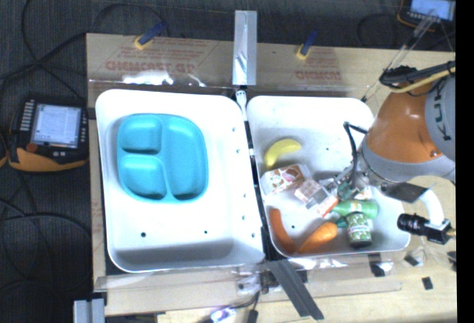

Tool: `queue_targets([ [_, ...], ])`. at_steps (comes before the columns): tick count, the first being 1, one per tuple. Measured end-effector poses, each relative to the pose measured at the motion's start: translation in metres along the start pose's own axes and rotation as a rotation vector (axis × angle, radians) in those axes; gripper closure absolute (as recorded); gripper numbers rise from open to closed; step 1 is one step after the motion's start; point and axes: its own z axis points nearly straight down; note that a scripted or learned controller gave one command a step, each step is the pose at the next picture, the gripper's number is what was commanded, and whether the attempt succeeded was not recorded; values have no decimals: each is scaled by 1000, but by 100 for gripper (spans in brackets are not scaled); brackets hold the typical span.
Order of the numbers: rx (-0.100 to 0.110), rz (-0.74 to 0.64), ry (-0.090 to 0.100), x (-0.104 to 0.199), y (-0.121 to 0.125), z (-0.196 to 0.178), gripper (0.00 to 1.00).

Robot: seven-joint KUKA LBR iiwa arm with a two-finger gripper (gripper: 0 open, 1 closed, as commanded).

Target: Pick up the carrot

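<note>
Hovering over a green bottle [358, 219] near the carrot [317, 237], the claw [345, 188] hides its opening.

Legible text you can log: partial letters "KU" on the arm [443, 115]; red print on the cardboard [148, 62] behind the bins, mirrored and unreadable.

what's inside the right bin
The right bin holds a banana, a carrot, a green bottle and packets; the claw covers some.
</note>
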Motion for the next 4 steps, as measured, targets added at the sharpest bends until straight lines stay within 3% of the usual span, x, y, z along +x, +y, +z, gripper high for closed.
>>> queue_targets([
  [1,-11,-383,-6,-16,-20,36,100],
  [2,0,34,1,7,-12,-28,100],
  [3,0,34,0,7,-12,-28,0],
  [4,-3,-141,-1,9,-10,-98,0],
])
